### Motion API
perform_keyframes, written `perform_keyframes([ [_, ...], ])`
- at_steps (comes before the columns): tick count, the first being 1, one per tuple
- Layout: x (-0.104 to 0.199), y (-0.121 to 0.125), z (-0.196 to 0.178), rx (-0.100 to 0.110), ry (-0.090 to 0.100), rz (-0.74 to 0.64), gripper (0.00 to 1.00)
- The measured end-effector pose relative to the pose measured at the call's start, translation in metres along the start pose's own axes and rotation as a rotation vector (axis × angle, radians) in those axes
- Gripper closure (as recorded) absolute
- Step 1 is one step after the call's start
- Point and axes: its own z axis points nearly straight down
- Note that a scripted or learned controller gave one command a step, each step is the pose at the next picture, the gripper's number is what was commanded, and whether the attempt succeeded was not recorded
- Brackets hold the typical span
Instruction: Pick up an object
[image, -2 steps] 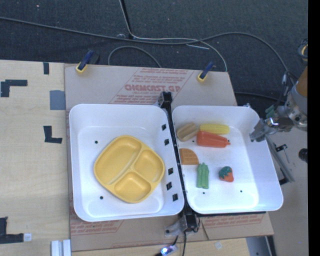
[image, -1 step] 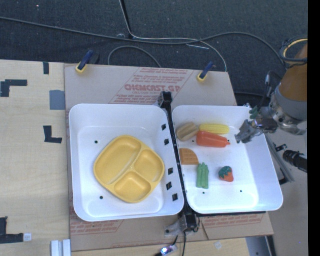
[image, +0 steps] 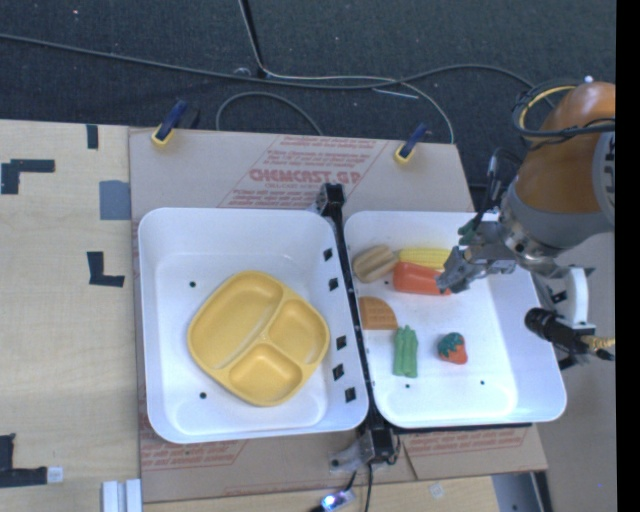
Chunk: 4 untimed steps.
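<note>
Two white bins are seen, the left bin (image: 160, 300) occupied by one yellow divided plate (image: 258, 336), while right of that plate six toy foods are counted, the orange carrot (image: 415, 279) touched by the gripper (image: 456, 275), its grip indiscernible.

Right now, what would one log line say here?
gripper: at orange carrot, right bin | grasp: unconfirmed | yellow tray: left bin

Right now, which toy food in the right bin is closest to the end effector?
The orange carrot; the end effector sits right at its right end. The hot dog, bread, green bean and strawberry lie farther away.
</note>
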Motion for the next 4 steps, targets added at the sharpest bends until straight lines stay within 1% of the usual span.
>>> perform_keyframes([
  [1,0.047,-0.001,-0.002,-0.002,0.0,-0.001,1.0],
  [2,0.107,0.01,0.001,-0.001,0.0,-0.003,1.0],
  [3,0.151,0.016,0.008,0.0,-0.001,0.0,1.0],
  [4,0.204,0.012,0.003,0.0,0.0,-0.002,1.0],
])
